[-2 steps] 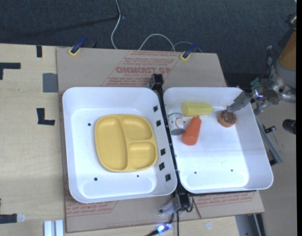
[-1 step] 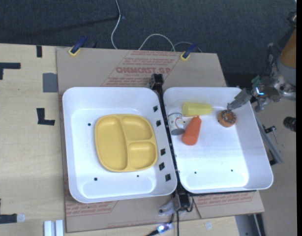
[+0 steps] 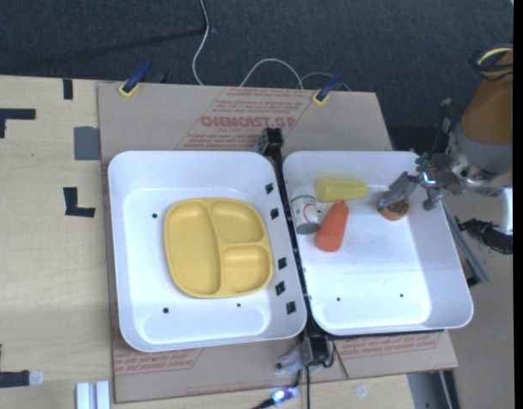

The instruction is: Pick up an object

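For a clean pick, the gripper (image 3: 396,201) should be centred over the small orange-brown object (image 3: 394,211) at the right bin's (image 3: 432,305) far right before any lift. The fingers (image 3: 389,198) appear spread around it, possibly touching; a firm hold cannot be confirmed.

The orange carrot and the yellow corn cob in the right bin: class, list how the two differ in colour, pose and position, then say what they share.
Colour: the carrot is orange, the corn cob pale yellow.
Pose: the carrot lies at a slant, the corn cob lies nearly level across the view.
Position: the corn cob sits nearer the bin's far wall, the carrot just below it towards the middle.
Shared: both are elongated and lie in the right bin.
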Tool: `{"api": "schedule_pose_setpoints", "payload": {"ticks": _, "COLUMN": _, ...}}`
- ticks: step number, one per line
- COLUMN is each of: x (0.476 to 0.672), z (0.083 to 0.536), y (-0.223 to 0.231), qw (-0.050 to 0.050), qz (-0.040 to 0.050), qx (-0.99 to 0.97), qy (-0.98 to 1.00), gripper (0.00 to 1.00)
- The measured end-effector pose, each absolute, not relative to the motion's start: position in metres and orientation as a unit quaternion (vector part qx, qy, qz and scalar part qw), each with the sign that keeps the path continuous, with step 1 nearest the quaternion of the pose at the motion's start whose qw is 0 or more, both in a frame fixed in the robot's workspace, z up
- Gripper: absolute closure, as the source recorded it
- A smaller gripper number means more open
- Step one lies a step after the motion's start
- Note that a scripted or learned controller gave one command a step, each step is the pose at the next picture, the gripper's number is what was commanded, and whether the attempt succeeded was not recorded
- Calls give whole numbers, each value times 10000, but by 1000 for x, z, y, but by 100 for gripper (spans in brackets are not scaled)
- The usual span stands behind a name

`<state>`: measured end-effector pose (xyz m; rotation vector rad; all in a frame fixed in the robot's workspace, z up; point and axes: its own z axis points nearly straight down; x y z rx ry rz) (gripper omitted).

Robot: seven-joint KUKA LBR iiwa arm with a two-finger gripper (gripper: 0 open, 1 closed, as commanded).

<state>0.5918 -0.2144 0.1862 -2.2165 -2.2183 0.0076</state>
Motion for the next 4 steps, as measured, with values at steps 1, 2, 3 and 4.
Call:
{"api": "schedule_pose_setpoints", "payload": {"ticks": 1, "x": 591, "z": 121, "y": -212, "qw": 32, "qz": 27, "qx": -7067, "qy": -7075, "gripper": 0}}
{"api": "schedule_pose_setpoints", "payload": {"ticks": 2, "x": 591, "z": 83, "y": -212, "qw": -11, "qz": 11, "qx": -7064, "qy": -7078, "gripper": 0}}
{"api": "schedule_pose_setpoints", "payload": {"ticks": 3, "x": 592, "z": 96, "y": -212, "qw": -26, "qz": 0, "qx": -7061, "qy": -7081, "gripper": 100}}
{"api": "schedule_pose_setpoints", "payload": {"ticks": 4, "x": 594, "z": 154, "y": -201, "qw": -18, "qz": -14, "qx": -7061, "qy": -7081, "gripper": 100}}
